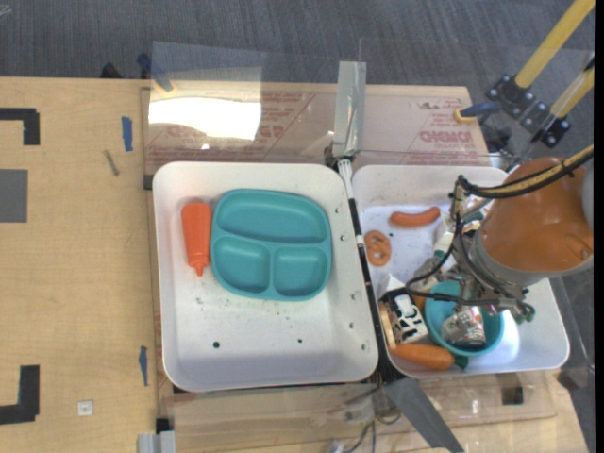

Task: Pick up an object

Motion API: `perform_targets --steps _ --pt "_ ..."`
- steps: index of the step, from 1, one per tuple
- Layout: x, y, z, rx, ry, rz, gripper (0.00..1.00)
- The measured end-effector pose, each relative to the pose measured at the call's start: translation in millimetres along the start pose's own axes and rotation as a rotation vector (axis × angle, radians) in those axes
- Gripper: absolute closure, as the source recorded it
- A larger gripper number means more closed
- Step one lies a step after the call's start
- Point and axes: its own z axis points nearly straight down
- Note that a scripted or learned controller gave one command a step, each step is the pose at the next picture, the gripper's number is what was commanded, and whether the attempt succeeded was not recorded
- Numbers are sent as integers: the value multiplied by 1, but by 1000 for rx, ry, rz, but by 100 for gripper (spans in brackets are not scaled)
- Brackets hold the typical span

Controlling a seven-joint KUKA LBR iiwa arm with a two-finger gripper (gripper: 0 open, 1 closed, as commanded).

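My gripper hangs low over the front of the right bin, under the arm's orange band. It sits directly above a teal bowl, whose rim curves out below it. Cables and the wrist hide the bowl's inside. Beside the bowl on its left lies a black-and-white item, and an orange carrot-like piece lies at the bin's front wall. Farther back in the same bin rest a sausage and a small brown ring.
The left bin holds a teal divided plate and an orange bottle-shaped toy along its left side. A ridge separates the two bins. Yellow-handled clamps stand at the back right.
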Motion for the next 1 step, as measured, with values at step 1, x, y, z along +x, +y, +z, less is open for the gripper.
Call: perform_targets --steps 1 --pt "0 7 0 3 4 -123 0"
